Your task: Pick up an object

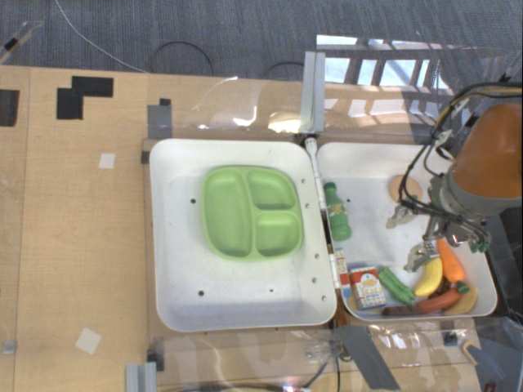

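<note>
The pincer (411,237) hangs low in the right bin (368,174), its two fingers spread apart and pinching nothing. Just beside it, toward the bin's near right corner, lie a carrot (452,260), a yellow banana (430,278) and a red sausage (439,301). A green pepper (395,285) and small carton (368,289) lie nearer the front wall; a green bottle (336,215) lies well left.

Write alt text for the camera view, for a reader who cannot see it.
A grey robot arm with an orange band lowers its hand into the right white bin, over toy food: a banana, carrot, green bottle and small carton. The left white bin holds a green divided plate.
</note>
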`<act>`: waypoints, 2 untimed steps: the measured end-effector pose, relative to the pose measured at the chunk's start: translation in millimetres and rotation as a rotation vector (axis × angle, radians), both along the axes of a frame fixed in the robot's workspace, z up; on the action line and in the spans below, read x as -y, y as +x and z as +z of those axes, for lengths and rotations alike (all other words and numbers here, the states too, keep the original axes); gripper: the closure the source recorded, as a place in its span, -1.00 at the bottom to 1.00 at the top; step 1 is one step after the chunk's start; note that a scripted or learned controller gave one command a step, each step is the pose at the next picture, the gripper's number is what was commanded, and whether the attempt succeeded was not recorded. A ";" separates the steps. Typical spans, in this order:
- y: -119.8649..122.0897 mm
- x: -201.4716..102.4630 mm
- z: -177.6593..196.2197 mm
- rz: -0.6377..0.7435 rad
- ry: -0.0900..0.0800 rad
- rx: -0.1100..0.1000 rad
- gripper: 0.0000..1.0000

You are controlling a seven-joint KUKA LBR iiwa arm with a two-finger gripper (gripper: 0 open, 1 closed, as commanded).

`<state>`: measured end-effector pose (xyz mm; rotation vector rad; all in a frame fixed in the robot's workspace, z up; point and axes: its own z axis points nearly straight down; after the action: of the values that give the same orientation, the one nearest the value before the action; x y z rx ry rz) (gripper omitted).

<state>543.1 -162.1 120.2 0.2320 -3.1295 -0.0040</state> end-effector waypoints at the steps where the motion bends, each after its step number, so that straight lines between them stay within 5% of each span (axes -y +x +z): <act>1: 81.2 -3.1 -30.9 -0.077 -0.003 0.019 -1.00; 2: -10.4 35.6 -30.1 -0.031 -0.006 0.016 -1.00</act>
<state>532.7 -197.7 90.2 0.1843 -3.1481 0.0075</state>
